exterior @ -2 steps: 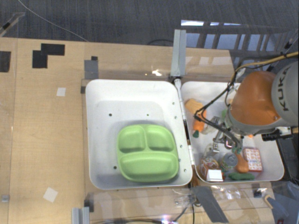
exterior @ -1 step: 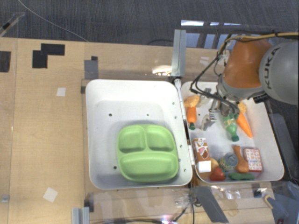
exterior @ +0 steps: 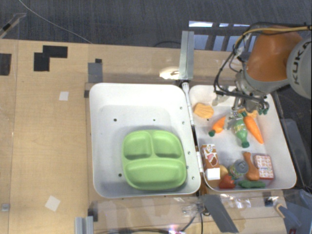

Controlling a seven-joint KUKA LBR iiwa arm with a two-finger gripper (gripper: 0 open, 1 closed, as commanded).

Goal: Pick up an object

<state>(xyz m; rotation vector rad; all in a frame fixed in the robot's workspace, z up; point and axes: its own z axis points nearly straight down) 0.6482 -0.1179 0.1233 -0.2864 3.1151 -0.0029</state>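
Looking down at the light wooden surface [exterior: 48, 145] from the overhead camera, two shallow white plastic bins sit side by side. The left bin [exterior: 105, 106] holds a green plastic divided tray [exterior: 154, 159] with three compartments, sitting toward the bin's near side.

The right bin [exterior: 285, 155] is where all the small stuff is. There's a pale orange bun-shaped piece [exterior: 204, 110] near the far left corner, a small orange carrot [exterior: 219, 125] with a green end just below it, and a bigger orange carrot [exterior: 253, 127] lying at a slant to the right. Between the two carrots is a green bottle-like toy [exterior: 241, 133]. Along the near edge: a small red and white carton [exterior: 209, 156], a red tomato-ish thing [exterior: 226, 182], a round grey tin [exterior: 239, 168], a brown drumstick-shaped piece [exterior: 251, 165] and a pink patterned box [exterior: 263, 166].

The grey arm with its orange band [exterior: 265, 57] comes in from the right, and the claw [exterior: 242, 110] hangs over the far part of the right bin, right above the green bottle and the big carrot. Honestly can't tell how far it's spread or whether it has hold of anything; cables and the wrist hide it.
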